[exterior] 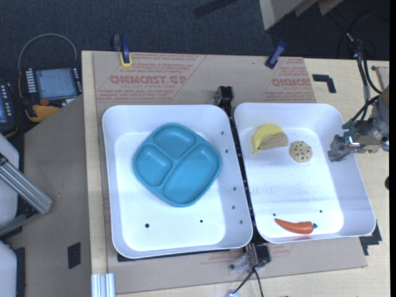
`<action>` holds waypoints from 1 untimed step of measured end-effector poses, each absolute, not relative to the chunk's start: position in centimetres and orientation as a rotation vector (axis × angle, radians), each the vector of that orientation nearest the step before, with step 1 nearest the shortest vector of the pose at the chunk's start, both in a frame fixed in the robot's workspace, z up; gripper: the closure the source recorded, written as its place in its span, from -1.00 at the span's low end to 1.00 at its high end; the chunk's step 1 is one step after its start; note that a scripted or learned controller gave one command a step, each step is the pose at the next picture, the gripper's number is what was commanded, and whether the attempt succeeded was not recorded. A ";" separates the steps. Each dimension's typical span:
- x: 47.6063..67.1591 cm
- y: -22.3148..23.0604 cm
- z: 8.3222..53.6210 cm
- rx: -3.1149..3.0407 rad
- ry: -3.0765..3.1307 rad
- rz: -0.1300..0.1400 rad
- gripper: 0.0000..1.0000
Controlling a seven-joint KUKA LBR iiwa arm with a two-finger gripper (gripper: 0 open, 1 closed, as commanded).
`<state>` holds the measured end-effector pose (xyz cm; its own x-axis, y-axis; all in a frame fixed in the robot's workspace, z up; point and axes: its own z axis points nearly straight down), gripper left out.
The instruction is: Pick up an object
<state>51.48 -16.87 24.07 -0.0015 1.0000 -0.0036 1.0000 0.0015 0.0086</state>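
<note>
Right bin (346,184): cookie (301,151) lies near tool (341,147), apart.

I see the gripper (342,148) as a compact grey metal assembly, blurred at this scale. Dark cables (364,73) loop from its upper side. A pale grey housing (390,113) sits behind it at the right edge.

Yellow banana (267,137) top-left of rt bin, cookie (301,151) just beside, red chili (294,226) near front edge
</note>
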 end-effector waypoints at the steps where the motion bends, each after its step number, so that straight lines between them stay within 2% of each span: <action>1: 52.8 -11.3 24.8 2.216 2.223 0.003 1.00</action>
<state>52.78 -11.32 24.76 -0.0033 1.0000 -0.0008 1.0000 0.0033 0.0036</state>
